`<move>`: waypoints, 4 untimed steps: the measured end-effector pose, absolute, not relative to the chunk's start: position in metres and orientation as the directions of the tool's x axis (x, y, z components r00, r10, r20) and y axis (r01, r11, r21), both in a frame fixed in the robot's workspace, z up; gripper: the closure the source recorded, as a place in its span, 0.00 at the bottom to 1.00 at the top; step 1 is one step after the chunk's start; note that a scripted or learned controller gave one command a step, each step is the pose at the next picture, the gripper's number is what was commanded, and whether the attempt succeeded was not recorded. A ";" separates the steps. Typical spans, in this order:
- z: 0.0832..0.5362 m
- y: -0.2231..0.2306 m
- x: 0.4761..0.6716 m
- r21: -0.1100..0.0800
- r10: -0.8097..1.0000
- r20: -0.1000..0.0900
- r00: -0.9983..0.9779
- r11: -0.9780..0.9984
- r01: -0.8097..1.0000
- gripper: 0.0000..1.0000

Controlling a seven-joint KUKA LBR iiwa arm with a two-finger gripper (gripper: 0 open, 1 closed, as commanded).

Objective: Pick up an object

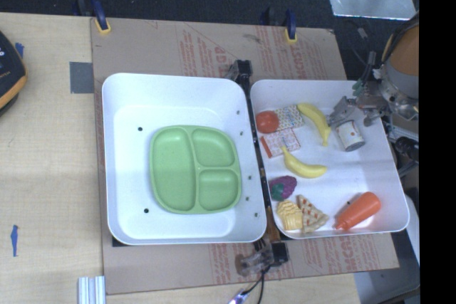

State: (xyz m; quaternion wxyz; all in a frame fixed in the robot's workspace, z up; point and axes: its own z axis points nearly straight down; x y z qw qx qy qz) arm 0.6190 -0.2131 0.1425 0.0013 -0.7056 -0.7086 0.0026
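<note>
- The arm [399, 60] enters at the right edge of the frame, upper-middle height, its orange band showing at that edge.
- The gripper [347, 126] sits low at the wrist's end, pointing toward the frame's lower left.
- Finger spread is unclear.

Grey metal tool [349, 126], orange-banded wrist [402, 53]

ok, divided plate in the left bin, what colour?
Light green; the divided plate sits in the left bin, clear in the camera view.
</note>
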 end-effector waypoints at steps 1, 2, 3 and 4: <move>0.091 -0.188 0.656 -0.004 1.000 -0.001 -0.006 0.005 1.000 0.00; 0.101 -0.189 0.654 -0.014 1.000 0.001 -0.009 0.009 1.000 1.00; 0.160 -0.126 0.657 0.000 1.000 0.000 -0.005 0.005 1.000 1.00; 0.192 -0.066 0.621 -0.004 1.000 0.000 -0.007 0.007 1.000 1.00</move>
